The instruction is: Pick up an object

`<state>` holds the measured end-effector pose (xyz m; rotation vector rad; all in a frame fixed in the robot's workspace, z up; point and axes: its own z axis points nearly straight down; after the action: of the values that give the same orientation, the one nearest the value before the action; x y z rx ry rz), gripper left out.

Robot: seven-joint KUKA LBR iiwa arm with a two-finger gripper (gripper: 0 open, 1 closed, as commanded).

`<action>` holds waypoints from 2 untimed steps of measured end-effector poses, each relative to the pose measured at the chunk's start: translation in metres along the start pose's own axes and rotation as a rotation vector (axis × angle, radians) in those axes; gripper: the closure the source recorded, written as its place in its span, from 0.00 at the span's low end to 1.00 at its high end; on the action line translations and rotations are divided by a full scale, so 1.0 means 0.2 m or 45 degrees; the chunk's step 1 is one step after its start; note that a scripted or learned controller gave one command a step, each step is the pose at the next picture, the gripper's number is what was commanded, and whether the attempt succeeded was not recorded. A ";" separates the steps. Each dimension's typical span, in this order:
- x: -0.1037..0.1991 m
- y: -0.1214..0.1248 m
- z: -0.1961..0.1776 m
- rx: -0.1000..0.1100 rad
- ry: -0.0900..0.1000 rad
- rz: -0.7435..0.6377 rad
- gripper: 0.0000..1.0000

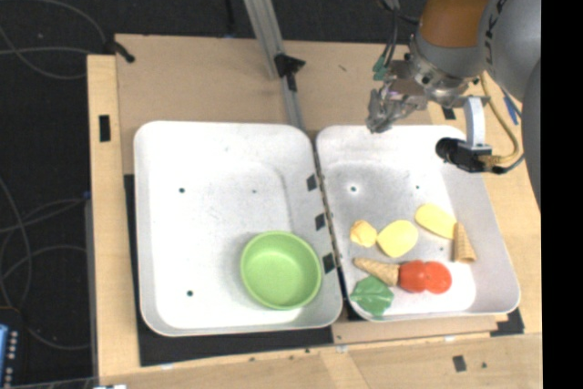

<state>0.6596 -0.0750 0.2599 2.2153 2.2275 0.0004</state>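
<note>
I see a green bowl (281, 270) in the left bin (182, 159). The right bin (401, 168) holds yellow pieces (397, 238), two cones (375, 269), a red tomato (424, 277) and a green leaf (372, 295), clustered near front. Gripper (381, 121) hangs over the far rim, well apart; can't tell its state.

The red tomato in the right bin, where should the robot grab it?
Grip the red tomato across its round middle, coming straight down from above. It lies low with a cone at its left, so pinching it front to back looks best.
</note>
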 end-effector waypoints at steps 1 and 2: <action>0.26 -0.01 -0.02 0.002 0.002 -0.001 1.00; 0.51 -0.04 0.01 0.003 0.000 -0.001 1.00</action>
<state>0.6519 0.0264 0.2579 2.2157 2.2298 -0.0019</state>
